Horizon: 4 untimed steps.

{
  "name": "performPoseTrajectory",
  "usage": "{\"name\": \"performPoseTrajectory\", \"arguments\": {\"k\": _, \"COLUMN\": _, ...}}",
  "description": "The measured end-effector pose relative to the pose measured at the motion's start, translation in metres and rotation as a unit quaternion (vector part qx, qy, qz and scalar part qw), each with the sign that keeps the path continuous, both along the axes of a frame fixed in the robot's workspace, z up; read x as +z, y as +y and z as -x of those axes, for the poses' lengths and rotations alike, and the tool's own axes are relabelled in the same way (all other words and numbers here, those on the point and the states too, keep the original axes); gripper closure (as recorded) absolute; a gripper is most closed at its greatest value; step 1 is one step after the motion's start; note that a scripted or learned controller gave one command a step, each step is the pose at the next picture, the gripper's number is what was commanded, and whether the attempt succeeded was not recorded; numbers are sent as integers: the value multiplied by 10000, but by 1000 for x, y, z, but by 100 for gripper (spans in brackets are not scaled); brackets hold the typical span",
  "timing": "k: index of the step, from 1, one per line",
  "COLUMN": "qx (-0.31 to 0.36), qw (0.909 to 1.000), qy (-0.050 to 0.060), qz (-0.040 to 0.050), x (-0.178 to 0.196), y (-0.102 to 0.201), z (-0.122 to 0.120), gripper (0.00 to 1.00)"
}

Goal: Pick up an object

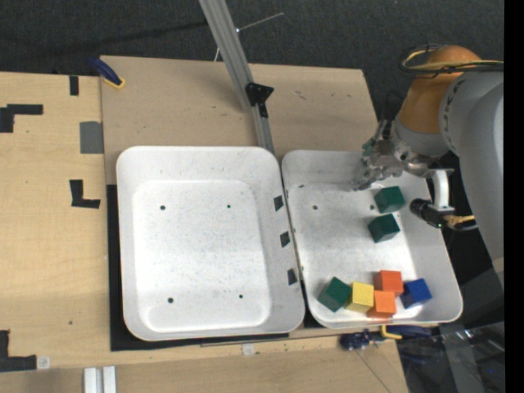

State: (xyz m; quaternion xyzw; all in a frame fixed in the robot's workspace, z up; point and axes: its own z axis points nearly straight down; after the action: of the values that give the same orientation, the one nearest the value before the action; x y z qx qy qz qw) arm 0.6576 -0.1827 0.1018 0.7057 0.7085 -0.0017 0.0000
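Arm over the right bin (426,305), gripper (370,169) near its back edge.
I cannot tell its grip state, perhaps blurred; a green block (389,198) lies just beside it, another (382,228) nearer me, five blocks (385,293) clustered in front.

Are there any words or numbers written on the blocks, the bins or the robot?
None can be read.
Blocks: plain coloured faces, no letters or numbers.
Bins: white with small dark dots, no writing.
Arm: grey and orange, no label visible.
Black shapes on the bench: tape marks, not letters.
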Motion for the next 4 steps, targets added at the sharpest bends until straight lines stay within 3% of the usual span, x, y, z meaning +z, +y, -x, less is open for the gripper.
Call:
{"name": "performPoseTrajectory", "arguments": {"k": 2, "qx": -11, "qw": 10000, "qy": -37, "qz": -7, "x": 117, "y": 0, "z": 11, "gripper": 100}}
{"name": "performPoseTrajectory", "arguments": {"k": 3, "qx": -14, "qw": 10000, "qy": -9, "qz": -8, "x": 111, "y": 0, "z": 10, "gripper": 100}}
{"name": "performPoseTrajectory", "arguments": {"k": 4, "qx": 7, "qw": 10000, "qy": 0, "qz": -18, "x": 105, "y": 50, "z": 12, "gripper": 100}}
